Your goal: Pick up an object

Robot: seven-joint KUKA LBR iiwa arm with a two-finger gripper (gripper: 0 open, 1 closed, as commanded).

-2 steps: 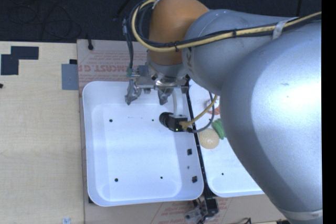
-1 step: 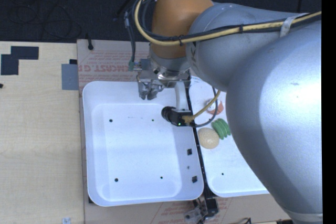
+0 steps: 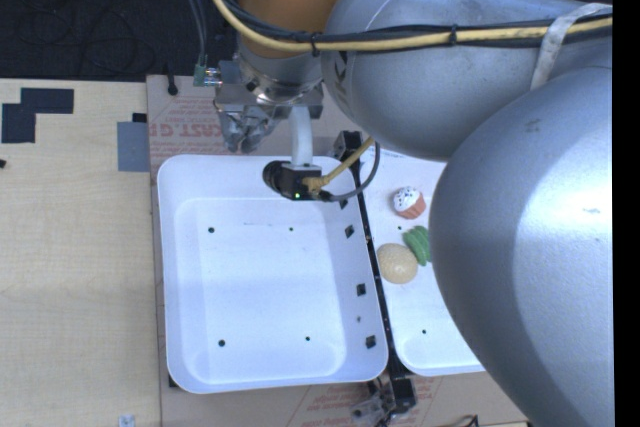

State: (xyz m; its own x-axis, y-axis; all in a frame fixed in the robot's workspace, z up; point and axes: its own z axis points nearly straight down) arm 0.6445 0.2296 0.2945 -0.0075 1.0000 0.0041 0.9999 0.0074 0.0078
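Camera view: pincer [image 3: 243, 128] above left bin's [image 3: 180, 215] far rim.

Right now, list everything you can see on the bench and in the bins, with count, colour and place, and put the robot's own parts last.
left bin: one, white, centre of the view, on the bench.
right bin: one, white, beside the left bin, partly covered by the arm.
round toy: one, white with red and dark marks, upper part of the right bin.
green piece: one, green, right bin, just below the round toy.
tan ball: one, pale tan, right bin, against the green piece.
bench top: one, light wood, left of the bins, with dark blue and grey patches near its far edge.
arm: one, grey with an orange band, reaching in from the right.
claw: one, grey metal, over the far edge of the left bin; finger state unclear.
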